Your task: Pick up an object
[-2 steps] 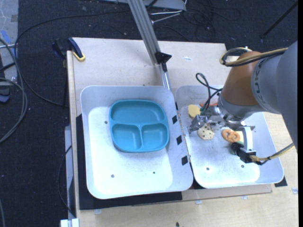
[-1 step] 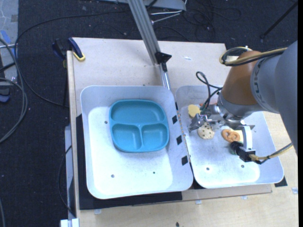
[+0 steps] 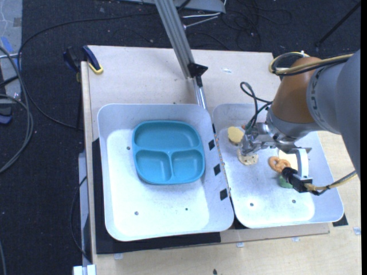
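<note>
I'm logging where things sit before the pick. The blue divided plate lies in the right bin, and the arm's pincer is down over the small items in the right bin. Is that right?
Not quite. The camera view shows the blue divided plate in the left bin, not the right one. The rest stands: the pincer is down over the small items in the right bin, just above a pale round piece.

Fixed above the desk (image 3: 143, 67), looking down at a slant on both white bins (image 3: 114, 211); far enough to take in surrounding floor (image 3: 40, 50).
</note>
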Robot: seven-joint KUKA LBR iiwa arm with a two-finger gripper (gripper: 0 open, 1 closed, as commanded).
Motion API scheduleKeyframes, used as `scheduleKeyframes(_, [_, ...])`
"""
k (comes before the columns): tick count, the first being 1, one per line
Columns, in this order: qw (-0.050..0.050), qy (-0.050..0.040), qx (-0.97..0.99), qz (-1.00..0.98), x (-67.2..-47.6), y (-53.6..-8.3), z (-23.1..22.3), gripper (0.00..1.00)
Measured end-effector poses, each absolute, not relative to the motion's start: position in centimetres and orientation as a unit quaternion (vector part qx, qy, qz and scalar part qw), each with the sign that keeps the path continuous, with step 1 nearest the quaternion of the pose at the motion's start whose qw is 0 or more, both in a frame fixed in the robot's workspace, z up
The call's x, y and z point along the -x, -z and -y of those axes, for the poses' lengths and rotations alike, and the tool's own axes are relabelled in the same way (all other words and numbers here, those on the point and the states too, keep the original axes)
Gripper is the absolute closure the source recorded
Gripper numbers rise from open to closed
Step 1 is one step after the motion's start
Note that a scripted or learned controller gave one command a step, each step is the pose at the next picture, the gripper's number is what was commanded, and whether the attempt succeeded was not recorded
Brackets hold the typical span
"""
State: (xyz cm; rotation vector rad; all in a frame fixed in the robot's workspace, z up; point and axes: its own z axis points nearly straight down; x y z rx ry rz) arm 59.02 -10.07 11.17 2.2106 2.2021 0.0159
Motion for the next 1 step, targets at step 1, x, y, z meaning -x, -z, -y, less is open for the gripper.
scheduleKeyframes(1, [0.003,-0.0018,-0.707,-0.707,-59.33,-17.36,10.74,1.0])
